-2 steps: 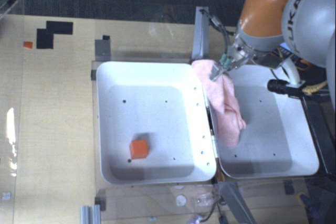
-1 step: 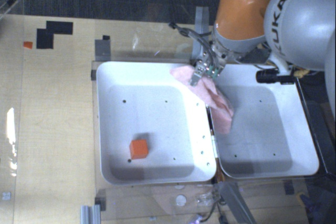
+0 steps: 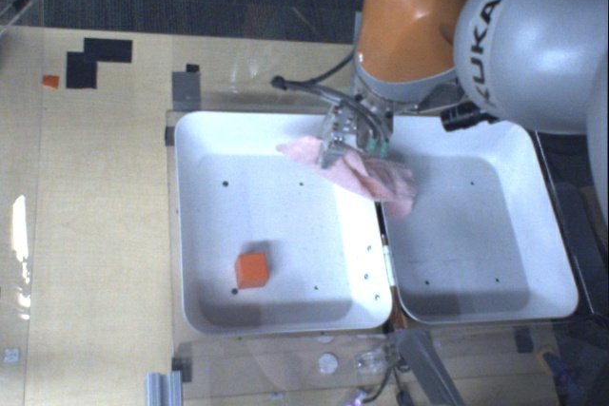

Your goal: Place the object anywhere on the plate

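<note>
The claw (image 3: 350, 140) pinches a soft, crumpled pink cloth (image 3: 366, 172), which droops from its fingers over the seam where the two white bins meet. Below and left of the claw, one small orange cube (image 3: 252, 270) sits in the left bin (image 3: 200, 204), with open floor around it. The right bin (image 3: 533, 204) lies beside the claw on the tabletop (image 3: 95, 204).

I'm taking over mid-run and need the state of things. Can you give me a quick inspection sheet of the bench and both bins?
Surface: wooden bench bearing left bin and right bin, side by side.
Job's things: pink cloth draped over the bins' shared edge; orange cube on the left bin floor. No plate seen.
Clutter: black and orange markers on the bench.
Grippers: gripper at the pink cloth's upper end.
Cables: black cable by the wrist.
Surroundings: dark floor beyond the bench.
</note>
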Robot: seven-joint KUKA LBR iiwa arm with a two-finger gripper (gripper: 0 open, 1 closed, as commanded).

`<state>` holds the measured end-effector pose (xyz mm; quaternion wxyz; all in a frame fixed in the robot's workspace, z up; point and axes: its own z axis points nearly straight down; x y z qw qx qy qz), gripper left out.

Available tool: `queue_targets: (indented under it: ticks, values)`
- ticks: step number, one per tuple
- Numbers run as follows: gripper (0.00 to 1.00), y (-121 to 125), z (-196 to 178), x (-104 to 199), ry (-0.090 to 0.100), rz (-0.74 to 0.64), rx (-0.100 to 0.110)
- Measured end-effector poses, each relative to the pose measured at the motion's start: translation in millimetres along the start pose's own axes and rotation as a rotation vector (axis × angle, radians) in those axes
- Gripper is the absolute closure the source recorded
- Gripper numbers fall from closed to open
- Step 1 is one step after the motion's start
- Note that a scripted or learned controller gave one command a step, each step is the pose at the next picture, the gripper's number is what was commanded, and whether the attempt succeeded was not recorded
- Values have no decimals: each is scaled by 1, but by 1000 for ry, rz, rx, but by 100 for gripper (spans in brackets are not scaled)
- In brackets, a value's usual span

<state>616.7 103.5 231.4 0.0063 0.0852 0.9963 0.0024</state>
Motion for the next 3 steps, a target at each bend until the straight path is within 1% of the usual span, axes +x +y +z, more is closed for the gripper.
queue_targets:
  ticks: [1,2,3]
  values:
    - [100,50,3,18,0,-169,-2]
    - [100,101,3,31,2,-174,-2]
    - [0,101,3,31,1,-173,-2]
